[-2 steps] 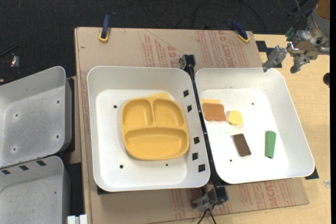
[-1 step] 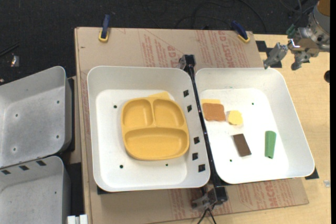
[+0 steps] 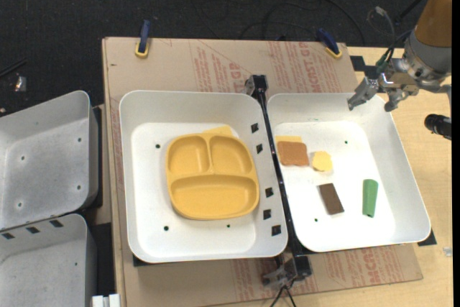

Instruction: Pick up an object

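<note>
Objects for picking lie in the right bin (image 3: 402, 176): a tan-brown square piece (image 3: 292, 153) near its left wall, a small yellow lump (image 3: 322, 162) just beside that, a dark brown bar (image 3: 330, 198) lower down, and a green cylinder (image 3: 369, 198) to the right of the bar, all apart from the hand. The hand (image 3: 375, 94) hangs over the far right rim of this bin, its two fingers spread with nothing between them. One fingertip (image 3: 357, 100) points down to the left over the bin's back edge; the other is partly lost against the pale counter behind it. Above the hand the grey wrist and the orange band of the arm (image 3: 435, 25) rise toward the upper right, where the arm is cut off by the frame.

The left bin (image 3: 136, 154) touches the right one along a black seam with clips, and it holds a yellow divided tray (image 3: 213, 177) with three compartments; a pale yellow flat thing peeks out from under the tray's far edge, too hidden to name. Both bins sit on a brown cardboard sheet (image 3: 215, 65) printed with red lettering and pinned by blue-and-yellow clamps (image 3: 143, 39) at the back. The counter (image 3: 431, 154) shows as light wood at the right. Two more white bins (image 3: 43, 154) lie at the left, cut off. Dark floor with cables runs behind.
</note>
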Controlling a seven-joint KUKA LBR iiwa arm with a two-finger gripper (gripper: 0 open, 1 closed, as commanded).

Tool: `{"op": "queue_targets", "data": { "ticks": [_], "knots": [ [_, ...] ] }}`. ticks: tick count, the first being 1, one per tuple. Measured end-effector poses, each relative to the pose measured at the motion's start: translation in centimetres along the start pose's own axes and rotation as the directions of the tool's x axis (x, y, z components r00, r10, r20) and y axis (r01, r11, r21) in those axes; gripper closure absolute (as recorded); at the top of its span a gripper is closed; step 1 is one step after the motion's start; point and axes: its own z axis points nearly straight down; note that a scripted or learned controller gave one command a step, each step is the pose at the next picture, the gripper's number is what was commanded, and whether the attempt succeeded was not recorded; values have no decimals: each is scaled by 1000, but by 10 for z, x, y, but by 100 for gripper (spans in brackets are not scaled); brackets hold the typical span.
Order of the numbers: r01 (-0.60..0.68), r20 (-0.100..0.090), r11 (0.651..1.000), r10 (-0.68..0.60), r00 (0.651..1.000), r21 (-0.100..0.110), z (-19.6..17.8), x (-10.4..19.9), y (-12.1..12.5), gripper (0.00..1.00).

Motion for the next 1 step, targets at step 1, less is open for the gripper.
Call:
{"op": "queue_targets", "data": {
  "ticks": [1],
  "knots": [
    [3,-1,1000,-3,1000,0,53,10,3,0]
  ]
}}
